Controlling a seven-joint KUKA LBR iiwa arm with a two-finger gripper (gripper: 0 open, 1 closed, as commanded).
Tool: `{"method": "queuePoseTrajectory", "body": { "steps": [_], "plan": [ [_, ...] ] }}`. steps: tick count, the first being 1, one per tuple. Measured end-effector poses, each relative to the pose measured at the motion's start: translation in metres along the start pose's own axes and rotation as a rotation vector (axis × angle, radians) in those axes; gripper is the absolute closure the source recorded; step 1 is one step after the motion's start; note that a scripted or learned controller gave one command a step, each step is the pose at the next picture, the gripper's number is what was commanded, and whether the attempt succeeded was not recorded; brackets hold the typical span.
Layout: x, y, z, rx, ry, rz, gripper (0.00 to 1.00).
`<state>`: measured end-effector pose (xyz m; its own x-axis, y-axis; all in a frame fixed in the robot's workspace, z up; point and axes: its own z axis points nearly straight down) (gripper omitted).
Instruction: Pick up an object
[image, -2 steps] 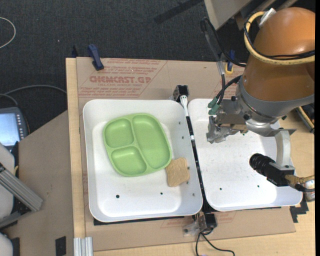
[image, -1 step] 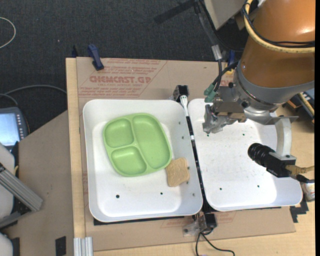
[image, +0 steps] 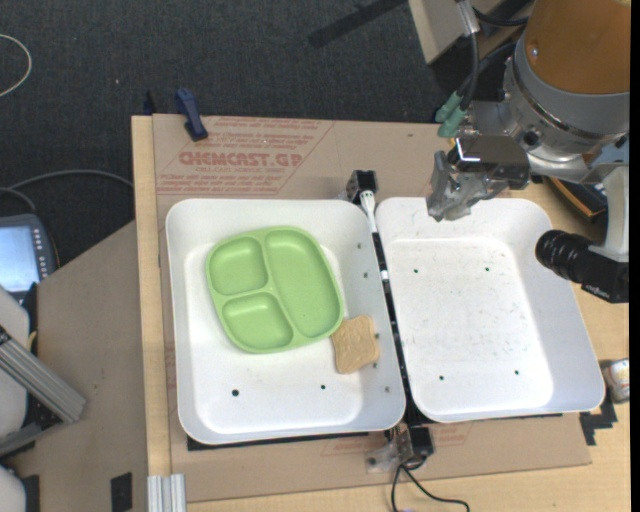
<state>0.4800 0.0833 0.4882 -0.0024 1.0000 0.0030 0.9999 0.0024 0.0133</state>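
Note:
A green plate with three compartments (image: 273, 289) lies in the left white bin (image: 200, 400). A tan, cracker-like square (image: 355, 344) rests just off the plate's lower right rim, on the bin floor. My gripper (image: 447, 205) hangs over the far left corner of the right white bin (image: 560, 390), well apart from both objects. Nothing shows between its fingers.
The bins sit side by side on a brown cardboard sheet (image: 240, 150). A black camera-like cylinder (image: 575, 262) juts over the right bin's right rim. A black clip (image: 362, 185) sits at the far end of the seam between the bins.

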Motion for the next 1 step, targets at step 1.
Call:
{"method": "queuePoseTrajectory", "body": {
  "steps": [1],
  "plan": [
    [-0.0019,-0.0026,0.0843,0.024,-0.005,0.004,1.0]
  ]
}}
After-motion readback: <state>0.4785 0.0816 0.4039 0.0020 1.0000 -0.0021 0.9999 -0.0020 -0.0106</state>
